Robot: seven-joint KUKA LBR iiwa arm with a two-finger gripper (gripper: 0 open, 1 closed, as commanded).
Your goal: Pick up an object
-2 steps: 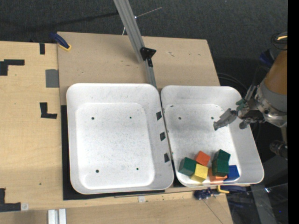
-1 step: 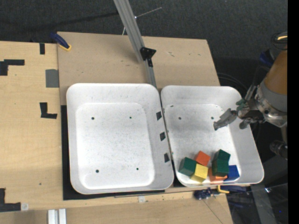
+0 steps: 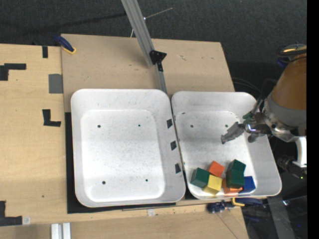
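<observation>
A cluster of small blocks lies at the front of the right bin (image 3: 199, 108): a green block (image 3: 200, 177), an orange block (image 3: 216, 168), a yellow block (image 3: 214, 184), a dark green block (image 3: 237, 172) and a blue block (image 3: 248, 184), all touching or nearly so. My gripper (image 3: 240, 135) hovers over the right side of that bin, behind the cluster and apart from it. It is open, with one finger (image 3: 229, 134) slanting left and nothing between the two.
The left bin (image 3: 79, 103) sits beside the right one, sharing a raised middle rim. A slanted metal pole (image 3: 142, 29) crosses the bench behind the bins. The arm's orange band (image 3: 294, 86) stands at the right edge.
</observation>
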